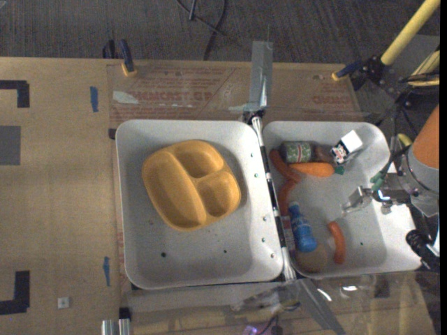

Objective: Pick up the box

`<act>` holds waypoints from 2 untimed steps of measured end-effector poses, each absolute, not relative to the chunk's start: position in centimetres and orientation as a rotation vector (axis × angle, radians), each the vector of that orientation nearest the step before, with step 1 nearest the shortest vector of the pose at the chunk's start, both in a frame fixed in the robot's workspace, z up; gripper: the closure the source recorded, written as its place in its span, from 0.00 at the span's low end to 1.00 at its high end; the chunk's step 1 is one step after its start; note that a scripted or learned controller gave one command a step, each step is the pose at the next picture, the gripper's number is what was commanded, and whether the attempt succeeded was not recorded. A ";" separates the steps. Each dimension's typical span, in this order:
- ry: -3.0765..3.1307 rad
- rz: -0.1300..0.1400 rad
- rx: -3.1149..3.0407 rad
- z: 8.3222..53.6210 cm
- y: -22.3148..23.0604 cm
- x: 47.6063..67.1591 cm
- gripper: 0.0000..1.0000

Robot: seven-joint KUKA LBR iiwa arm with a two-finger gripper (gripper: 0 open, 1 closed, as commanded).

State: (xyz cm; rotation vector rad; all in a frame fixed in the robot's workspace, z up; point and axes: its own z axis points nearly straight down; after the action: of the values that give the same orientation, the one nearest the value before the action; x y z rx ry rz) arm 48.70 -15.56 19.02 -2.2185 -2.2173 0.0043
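In the right bin's (pixel 398 253) far corner the box (pixel 347 147) lies ungrasped, the claw (pixel 357 201) hovering near it, jaws apart, nothing held.

Can (pixel 299 151) and carrot (pixel 311 169) crowd box (pixel 347 146).

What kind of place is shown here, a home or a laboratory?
Probably a robotics laboratory: two white bins sit on a cardboard-covered bench, clamps hold the cardboard, and a robot hand reaches in.

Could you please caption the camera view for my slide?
Hand above right bin, box at its far corner; yellow divided plate in left bin.
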 end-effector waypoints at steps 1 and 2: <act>-2.059 0.003 -2.367 16.0 -22.1 48.2 0.00; -1.921 0.004 -2.484 20.1 -22.0 48.0 0.00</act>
State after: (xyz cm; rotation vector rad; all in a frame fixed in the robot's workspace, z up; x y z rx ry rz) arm 47.98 -21.98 20.11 -2.4835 -1.9208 0.0039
